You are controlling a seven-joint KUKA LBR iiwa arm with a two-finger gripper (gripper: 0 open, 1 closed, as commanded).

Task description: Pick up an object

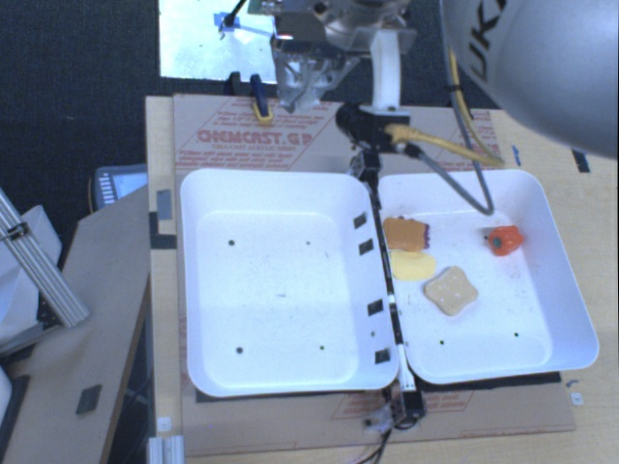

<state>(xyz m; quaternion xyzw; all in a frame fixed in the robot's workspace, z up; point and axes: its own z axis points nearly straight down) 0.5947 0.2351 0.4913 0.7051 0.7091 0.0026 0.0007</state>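
Several small objects lie in the right bin (551,259). A brown and orange block with a purple edge (406,233) sits by the bin's left wall, above a flat yellow piece (413,266). A beige toast-shaped piece (451,290) lies just below and to the right of these. An orange-red object (503,240) rests apart, toward the right wall. My gripper (305,83) hangs high beyond the far rim of the left bin (280,288), over the cardboard, well away from all the objects, with nothing seen in it.
Both bins rest on a cardboard sheet (242,143) with red print. A yellow and blue clamp (259,100) sits at its far edge. A yellow cable (450,148) and a grey hose trail over the right bin's far rim. An aluminium rail (39,269) leans at the left.
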